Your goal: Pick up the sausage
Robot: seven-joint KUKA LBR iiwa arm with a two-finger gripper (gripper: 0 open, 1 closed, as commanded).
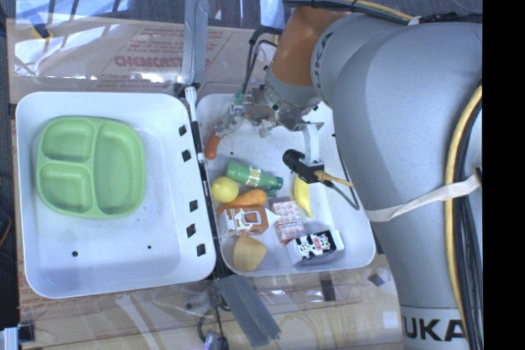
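Where my gripper (pixel 244 117) hangs: over the far end of the right bin (pixel 262 150), close above its white floor, with my grey arm and its orange band coming in from the view's right.
Grip state: I cannot tell; the wrist fittings crowd that spot too much to read it.
Sausage (pixel 212 146): small and orange-red, lying on a slant on the right bin's floor, tight against the left wall; near my gripper, toward the view's lower left, and apart from it.
Green bottle (pixel 253 175): on its side near the middle of the right bin, just below the sausage in the view.
Lemon (pixel 225 189): yellow and round, by the left wall, just beside the bottle.
Carrot (pixel 250 198): orange, lying crosswise just beside the lemon, between the bottle and the orange packet.
Banana (pixel 303 197): small and yellow, to the right of the carrot.
Orange packet (pixel 246 219): flat, directly below the carrot in the view.
Pale packet (pixel 287 223): flat, just beside the orange packet, on its right.
Black-and-white carton (pixel 316 246): in the near right corner of the right bin.
Potato (pixel 248 252): tan, at the near wall, below the orange packet.
Left bin (pixel 164 234): carries the green plate.
Green plate (pixel 90 166): three compartments, set toward the bin's left side.
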